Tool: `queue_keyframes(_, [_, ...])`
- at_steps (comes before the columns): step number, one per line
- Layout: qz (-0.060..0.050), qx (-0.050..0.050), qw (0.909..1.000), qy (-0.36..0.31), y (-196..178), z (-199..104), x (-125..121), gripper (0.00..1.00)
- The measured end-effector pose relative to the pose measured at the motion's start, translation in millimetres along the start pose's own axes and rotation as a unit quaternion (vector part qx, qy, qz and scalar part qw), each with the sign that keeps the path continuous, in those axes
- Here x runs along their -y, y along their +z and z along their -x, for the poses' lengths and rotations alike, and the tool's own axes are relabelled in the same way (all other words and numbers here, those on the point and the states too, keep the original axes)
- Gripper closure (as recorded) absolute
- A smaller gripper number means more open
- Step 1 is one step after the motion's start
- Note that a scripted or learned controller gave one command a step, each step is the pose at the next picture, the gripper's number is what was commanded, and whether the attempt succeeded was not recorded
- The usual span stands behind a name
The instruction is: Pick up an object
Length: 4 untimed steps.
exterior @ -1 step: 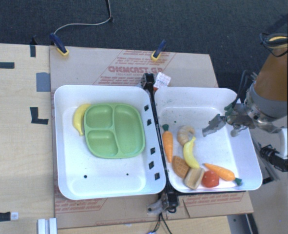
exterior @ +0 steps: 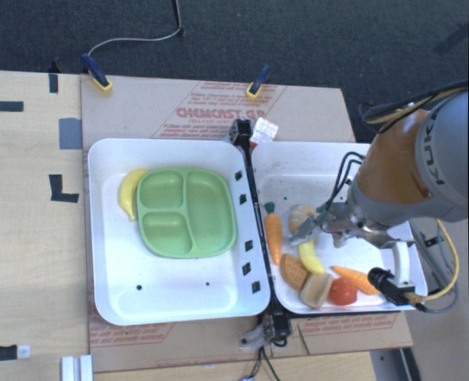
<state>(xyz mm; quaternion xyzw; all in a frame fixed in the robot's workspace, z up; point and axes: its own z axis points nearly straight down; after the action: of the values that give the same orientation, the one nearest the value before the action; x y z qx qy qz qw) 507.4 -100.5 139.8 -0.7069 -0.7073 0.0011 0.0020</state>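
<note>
1. The desk (exterior: pixel 28 236) — pale wood with a cardboard sheet (exterior: pixel 218 109) clamped on top — carries two shallow white bins side by side.
2. The grey arm (exterior: pixel 424 173), orange band above the wrist, reaches in from the right and hangs over the right bin (exterior: pixel 313 161).
3. The left bin (exterior: pixel 115 292) holds a green divided tray (exterior: pixel 186 211), with a yellow banana (exterior: pixel 128 193) tucked against the tray's left edge.
4. The tool (exterior: pixel 307 225) sits low in the right bin, just beside a pale rounded piece (exterior: pixel 299 212) and just above a small yellow banana (exterior: pixel 310 257); whether it is released or clenched cannot be told, and nothing can be seen between its tips.
5. Toy food clusters in the right bin's near-left corner — an orange carrot (exterior: pixel 273 236) lying along the dividing wall, a brown bread-like piece (exterior: pixel 294 270), a tan chunk (exterior: pixel 315 289), a red tomato (exterior: pixel 343 292) and a second carrot (exterior: pixel 355 277) lying toward the right.
6. Two yellow-and-blue clamps (exterior: pixel 98 73) grip the cardboard's far edge, and a black cable (exterior: pixel 171 6) trails across the dark floor beyond.
</note>
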Motion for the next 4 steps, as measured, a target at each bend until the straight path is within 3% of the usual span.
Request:
queue_keyframes(1, [0.004, 0.001, 1.0, 0.0, 53.7, -0.8, 19.3, 0.0])
queue_keyframes(2, [0.002, 0.001, 1.0, 0.001, 21.2, 84.0, 2.4, 0.0])
queue_keyframes(3, [0.003, 0.001, 1.0, 0.0, 53.8, 29.0, 22.6, 0.0])
queue_keyframes(4, [0.004, 0.002, 1.0, 0.001, 44.1, 29.9, 22.2, 1.0])
